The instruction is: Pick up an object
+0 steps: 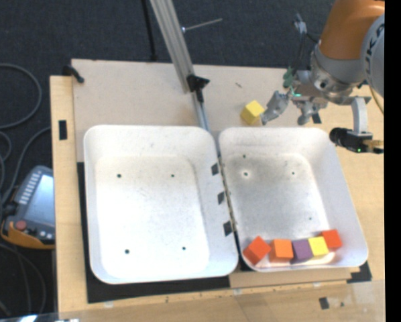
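- Nearest the camera: a row of five small blocks along the near wall of the right bin (334,180). From the left: a red-orange block (257,249), an orange block (282,248), a purple block (301,249), a yellow block (318,247) and a red block (331,239), each touching the next, pressed tight to the rim.
- Left bin (153,139): white and speckled, just beside the right bin.
- Farther back, on the bare surface (133,92) behind the right bin: one yellow cube (253,112), outside both bins (the only loose piece away from the row).
- Farthest: the pincer (293,111) hangs beyond the right bin's far rim. Its two fingers stand apart with nothing between them; the left finger (275,106) is just beside the yellow cube, perhaps touching it, and the cube lies outside the gap, not within it.
- Step in hand, as I judge it: the approach; no grasp made, nothing lifted.
- Next move calls for a candidate. If the yellow cube, shift the pincer toward it so the fingers straddle it, then close. The row in the bin would be harder: packed blocks leave little finger room.
- A slanted metal rail (177,39) stands well clear.
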Action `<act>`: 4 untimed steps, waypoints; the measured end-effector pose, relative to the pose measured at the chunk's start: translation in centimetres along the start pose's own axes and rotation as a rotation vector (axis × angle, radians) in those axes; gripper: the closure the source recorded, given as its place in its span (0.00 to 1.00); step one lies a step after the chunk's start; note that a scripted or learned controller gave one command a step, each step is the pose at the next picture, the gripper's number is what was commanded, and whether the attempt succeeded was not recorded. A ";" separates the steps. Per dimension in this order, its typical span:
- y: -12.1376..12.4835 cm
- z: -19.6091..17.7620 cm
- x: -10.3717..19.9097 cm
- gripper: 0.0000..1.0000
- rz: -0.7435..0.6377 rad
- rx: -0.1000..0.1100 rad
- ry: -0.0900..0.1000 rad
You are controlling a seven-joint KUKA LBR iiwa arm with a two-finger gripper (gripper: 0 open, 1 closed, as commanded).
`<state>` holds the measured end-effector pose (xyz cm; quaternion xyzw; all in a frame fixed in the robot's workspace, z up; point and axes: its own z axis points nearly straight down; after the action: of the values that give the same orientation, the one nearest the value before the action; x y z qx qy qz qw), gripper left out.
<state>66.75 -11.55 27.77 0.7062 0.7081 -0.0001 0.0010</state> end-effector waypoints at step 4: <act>-12.1 3.6 12.6 1.00 -0.005 -0.001 0.003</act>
<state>54.66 0.99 24.12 0.7044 0.7098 0.0013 0.0003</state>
